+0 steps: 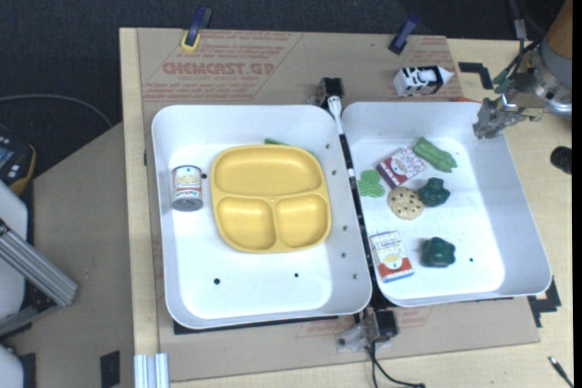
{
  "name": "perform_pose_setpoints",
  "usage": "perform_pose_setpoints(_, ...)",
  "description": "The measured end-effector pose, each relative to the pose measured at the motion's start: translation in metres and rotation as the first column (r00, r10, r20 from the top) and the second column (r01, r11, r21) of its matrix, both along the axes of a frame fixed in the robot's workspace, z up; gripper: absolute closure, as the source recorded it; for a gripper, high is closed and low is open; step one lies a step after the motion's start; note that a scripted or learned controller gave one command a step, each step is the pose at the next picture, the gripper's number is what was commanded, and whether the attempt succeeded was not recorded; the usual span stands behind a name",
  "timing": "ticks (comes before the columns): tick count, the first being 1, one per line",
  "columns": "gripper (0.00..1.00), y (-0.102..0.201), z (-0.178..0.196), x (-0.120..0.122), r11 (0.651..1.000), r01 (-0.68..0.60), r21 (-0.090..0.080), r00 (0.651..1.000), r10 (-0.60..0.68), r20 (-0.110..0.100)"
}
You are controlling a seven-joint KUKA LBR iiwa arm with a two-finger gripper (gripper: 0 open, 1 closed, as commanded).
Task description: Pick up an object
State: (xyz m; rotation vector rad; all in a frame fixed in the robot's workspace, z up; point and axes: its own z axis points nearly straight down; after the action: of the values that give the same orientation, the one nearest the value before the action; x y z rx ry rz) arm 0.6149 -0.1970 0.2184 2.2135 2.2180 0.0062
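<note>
— Camera view first: where is your gripper?

— My gripper hangs at the far right corner of the right bin, over its rim. Whether it is open or closed I cannot tell; it is small and blurred there. Nothing shows in its grasp.

— And the things you might pick?

— In the right bin: a green bean pod near the back, a red-and-white packet just beside it, a light green leaf piece by the left wall, a cookie in the middle touching a dark green vegetable, a small carton toward the front, and another dark green piece near it.

— The left bin?

— The left bin bears a yellow divided tray with a small can standing just to its left. All lie well apart from my gripper.
</note>
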Motion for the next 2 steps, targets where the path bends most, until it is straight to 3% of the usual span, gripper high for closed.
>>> perform_pose_setpoints(1, 1.00, 0.000, 0.007, 0.001, 1.000, 0.001, 0.001, 1.000, -0.001, -0.004)
perform_pose_setpoints(2, 1.00, 0.041, 0.004, -0.018, 1.000, -0.001, 0.005, 1.000, 0.001, -0.012)
